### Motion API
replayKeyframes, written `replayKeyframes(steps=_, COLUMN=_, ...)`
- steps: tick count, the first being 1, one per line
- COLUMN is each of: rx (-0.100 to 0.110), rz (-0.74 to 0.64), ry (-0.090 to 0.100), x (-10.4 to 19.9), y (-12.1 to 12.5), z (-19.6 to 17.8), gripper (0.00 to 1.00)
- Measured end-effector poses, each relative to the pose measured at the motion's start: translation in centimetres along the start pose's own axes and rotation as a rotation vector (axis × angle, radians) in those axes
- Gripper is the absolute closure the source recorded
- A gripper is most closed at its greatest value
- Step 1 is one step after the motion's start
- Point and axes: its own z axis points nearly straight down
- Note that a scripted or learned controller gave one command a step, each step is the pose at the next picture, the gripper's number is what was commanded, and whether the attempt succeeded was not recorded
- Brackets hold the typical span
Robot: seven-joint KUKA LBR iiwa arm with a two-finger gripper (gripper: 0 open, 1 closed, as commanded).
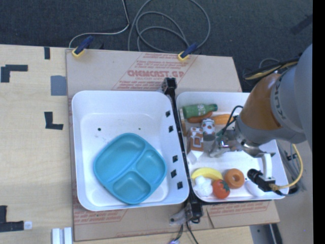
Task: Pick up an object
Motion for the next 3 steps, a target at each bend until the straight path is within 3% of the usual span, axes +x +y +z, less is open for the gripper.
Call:
replayKeyframes(steps=1, rx=0.004, rz=0.001, ry=-0.001, x=2.4, y=4.9, z=0.1, gripper=0.0)
replayKeyframes(steps=2, rx=0.06, rz=0.0, ry=0.014, x=1.0, y=9.4, z=-3.2, gripper=0.0)
replayKeyframes(steps=3, rx=0.106, rz=0.009, ry=0.009, x=-1.4, y=11.0, z=-0.3, gripper=0.0)
